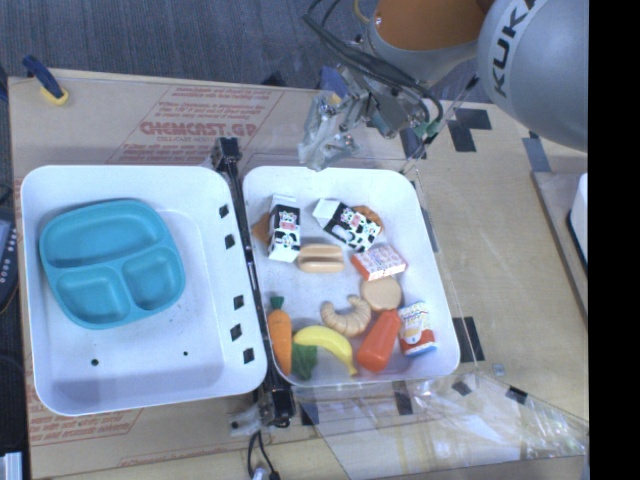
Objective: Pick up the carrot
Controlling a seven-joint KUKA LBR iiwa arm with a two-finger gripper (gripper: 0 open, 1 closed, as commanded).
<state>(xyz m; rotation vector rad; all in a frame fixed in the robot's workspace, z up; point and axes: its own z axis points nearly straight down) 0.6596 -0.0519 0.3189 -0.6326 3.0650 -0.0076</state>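
The carrot (280,340) lies in the right bin (432,268), at its near left corner, close against the left wall, with a banana (325,344) just beside it on the right. The hand (325,133) hangs above the far rim of that bin, well apart from the carrot; its fingers look spread with nothing between them, though the pale parts are hard to read. The left bin (60,368) holds a blue tray (108,260).

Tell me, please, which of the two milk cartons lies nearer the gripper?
The right milk carton, lying tilted by the bin's back wall; the left milk carton sits farther from the gripper.
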